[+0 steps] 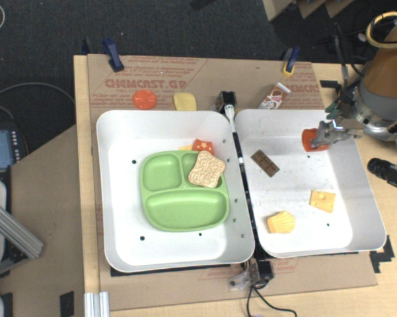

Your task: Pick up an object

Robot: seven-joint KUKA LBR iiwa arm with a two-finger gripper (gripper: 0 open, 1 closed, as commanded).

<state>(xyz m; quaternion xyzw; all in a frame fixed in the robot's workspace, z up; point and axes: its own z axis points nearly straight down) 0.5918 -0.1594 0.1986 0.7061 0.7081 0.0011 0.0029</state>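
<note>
My gripper (pixel 322 137) sits over a red piece (pixel 310 140); I cannot tell whether it grips.

A chocolate bar (pixel 265 163) lies to its left; a cheese wedge (pixel 322 201) lies below, nothing between.

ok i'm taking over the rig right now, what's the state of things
Gripper is over the right bin's far right corner, at a red piece; whether it holds it is unclear. Right bin also has a brown chocolate bar, a yellow block and a yellow ridged piece. Left bin holds the green tray with a slice of toast on it. No pick confirmed; lift still to do.
</note>
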